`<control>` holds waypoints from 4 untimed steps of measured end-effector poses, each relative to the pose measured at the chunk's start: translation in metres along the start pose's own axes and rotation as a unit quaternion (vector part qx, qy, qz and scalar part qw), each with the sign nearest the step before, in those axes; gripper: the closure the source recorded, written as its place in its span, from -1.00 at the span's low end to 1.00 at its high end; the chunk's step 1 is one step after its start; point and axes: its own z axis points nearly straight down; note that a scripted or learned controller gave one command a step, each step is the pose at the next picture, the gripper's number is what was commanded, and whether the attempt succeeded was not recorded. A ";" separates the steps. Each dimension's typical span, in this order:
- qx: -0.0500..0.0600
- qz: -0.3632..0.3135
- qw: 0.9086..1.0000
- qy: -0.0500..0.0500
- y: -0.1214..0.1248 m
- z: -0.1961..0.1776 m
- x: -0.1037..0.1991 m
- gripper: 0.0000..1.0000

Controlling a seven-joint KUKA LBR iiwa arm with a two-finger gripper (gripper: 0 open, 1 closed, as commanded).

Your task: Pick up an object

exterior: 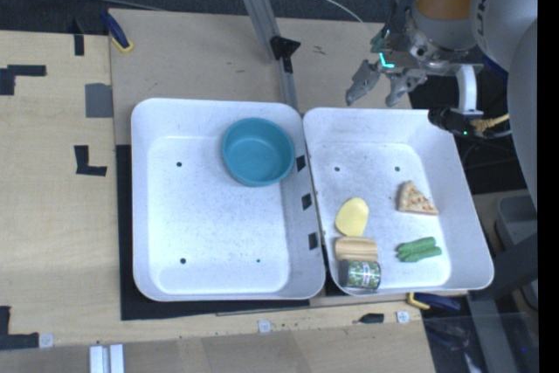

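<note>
Gripper (381,89) open above bin (454,179), objects well below

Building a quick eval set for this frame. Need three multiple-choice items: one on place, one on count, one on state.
1. Where is the blue bowl?
A. left bin, far right corner
B. right bin, centre
C. on the bench outside the bins

2. How many items lie in the right bin?
A. two
B. five
C. eight

3. Where is the tool relative to the items?
A. closed on the pizza slice
B. pressing into the bowl
C. above the right bin's far edge, apart from all items

Answers:
1 A: the bowl sits in the left bin.
2 B: pizza slice, yellow piece, wooden block, can, green pod.
3 C: nothing sits between its fingers.
</note>
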 end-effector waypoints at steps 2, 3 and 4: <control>0.002 0.000 1.000 0.000 -0.009 0.059 0.003 -1.00; 0.002 0.001 1.000 -0.001 -0.013 0.105 -0.002 -1.00; 0.001 0.000 1.000 -0.001 -0.007 0.152 -0.004 -1.00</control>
